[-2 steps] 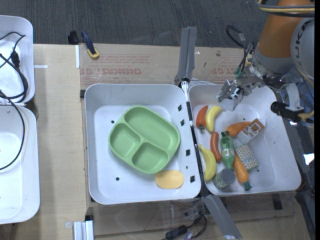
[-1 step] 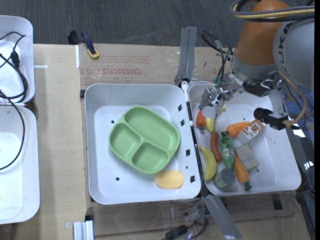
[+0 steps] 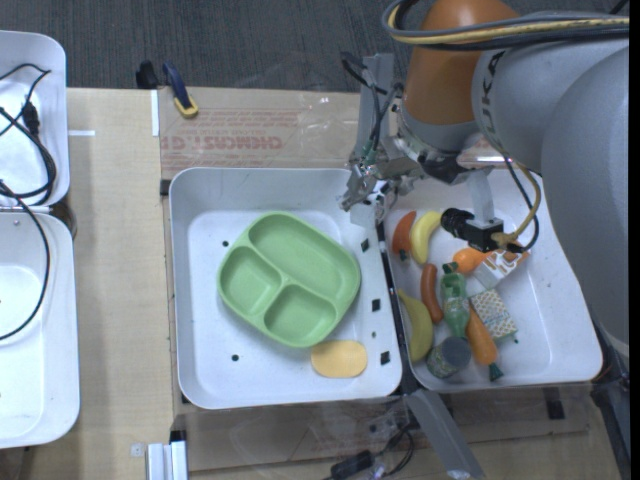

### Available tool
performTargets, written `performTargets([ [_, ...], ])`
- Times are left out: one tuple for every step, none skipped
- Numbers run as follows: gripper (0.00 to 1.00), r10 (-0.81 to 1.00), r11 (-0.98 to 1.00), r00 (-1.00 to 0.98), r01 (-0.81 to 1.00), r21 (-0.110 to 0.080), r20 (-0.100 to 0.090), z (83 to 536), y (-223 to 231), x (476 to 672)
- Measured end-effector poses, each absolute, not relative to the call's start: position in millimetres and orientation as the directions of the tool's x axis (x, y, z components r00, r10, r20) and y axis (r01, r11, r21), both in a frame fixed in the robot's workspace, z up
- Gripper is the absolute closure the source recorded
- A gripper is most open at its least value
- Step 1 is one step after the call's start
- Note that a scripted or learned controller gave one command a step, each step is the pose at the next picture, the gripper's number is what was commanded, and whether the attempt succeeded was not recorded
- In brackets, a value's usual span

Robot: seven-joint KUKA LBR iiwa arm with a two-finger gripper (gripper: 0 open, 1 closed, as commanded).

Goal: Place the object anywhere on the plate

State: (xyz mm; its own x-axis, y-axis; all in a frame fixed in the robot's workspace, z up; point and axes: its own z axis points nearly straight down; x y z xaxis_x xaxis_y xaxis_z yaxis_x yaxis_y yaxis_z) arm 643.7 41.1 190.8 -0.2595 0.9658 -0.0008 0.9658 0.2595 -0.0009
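Observation:
A light green plate [image 3: 289, 280] with three compartments lies tilted in the middle of the left bin [image 3: 200, 368]. A flat yellow-orange oval object [image 3: 339, 359] rests on the bin floor just off the plate's front right edge, not touching it. My gripper [image 3: 366, 194] hangs below the orange wrist band at the back of the bins, over the wall between them, beyond the plate's far right corner. I see nothing of the task's objects at its tip.
The right bin [image 3: 560, 368] holds several toy foods: a banana [image 3: 424, 234], an orange piece [image 3: 403, 234], a green bottle [image 3: 455, 302], a carrot [image 3: 480, 341], a grey can [image 3: 449, 357]. The arm covers the bin's back right. A blue-yellow clamp [image 3: 178, 92] lies on the bench behind.

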Motion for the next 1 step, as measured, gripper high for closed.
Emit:
performTargets([
  [1.00, 0.942, 0.337, -0.337, 0.942, -0.003, -0.001, 191.0, 85.6, 621.9],
])
